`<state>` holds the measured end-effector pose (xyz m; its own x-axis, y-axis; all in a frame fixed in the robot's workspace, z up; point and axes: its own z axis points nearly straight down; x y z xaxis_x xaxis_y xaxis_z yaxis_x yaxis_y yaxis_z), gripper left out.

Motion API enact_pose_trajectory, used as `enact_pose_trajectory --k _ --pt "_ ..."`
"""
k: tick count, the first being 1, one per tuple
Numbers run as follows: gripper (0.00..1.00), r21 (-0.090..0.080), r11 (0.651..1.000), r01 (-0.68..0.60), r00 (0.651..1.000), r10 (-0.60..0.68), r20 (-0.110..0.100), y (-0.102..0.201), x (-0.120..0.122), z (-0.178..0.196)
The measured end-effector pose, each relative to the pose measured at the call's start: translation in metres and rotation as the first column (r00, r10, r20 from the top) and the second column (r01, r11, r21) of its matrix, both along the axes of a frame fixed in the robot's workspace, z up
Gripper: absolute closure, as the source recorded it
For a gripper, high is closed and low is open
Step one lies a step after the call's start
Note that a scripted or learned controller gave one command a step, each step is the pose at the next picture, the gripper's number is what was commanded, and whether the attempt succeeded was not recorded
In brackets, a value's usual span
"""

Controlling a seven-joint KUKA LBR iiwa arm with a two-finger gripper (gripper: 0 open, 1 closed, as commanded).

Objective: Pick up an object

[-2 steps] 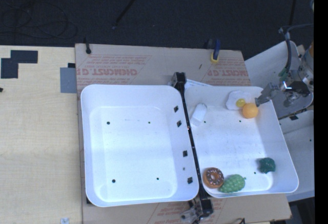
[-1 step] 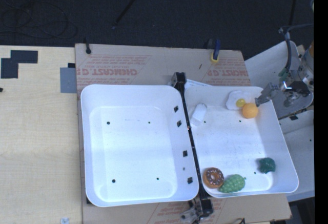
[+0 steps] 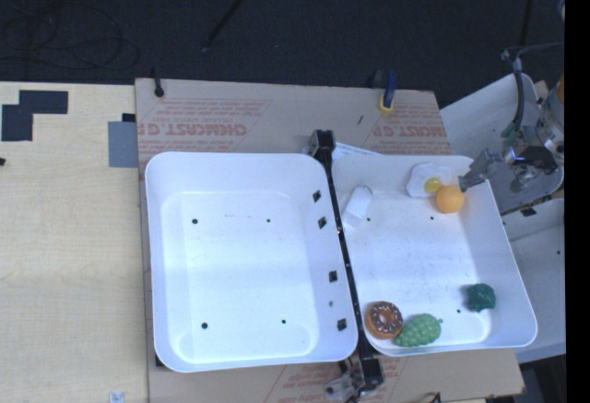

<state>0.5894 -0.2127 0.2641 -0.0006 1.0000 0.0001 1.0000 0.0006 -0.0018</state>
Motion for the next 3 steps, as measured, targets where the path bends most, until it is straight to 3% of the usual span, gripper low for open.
enact_pose_trajectory --k 3 --pt "0.00 0.000 1.000 0.000 1.000 0.000 0.000 0.0000 0.0000 0.0000"
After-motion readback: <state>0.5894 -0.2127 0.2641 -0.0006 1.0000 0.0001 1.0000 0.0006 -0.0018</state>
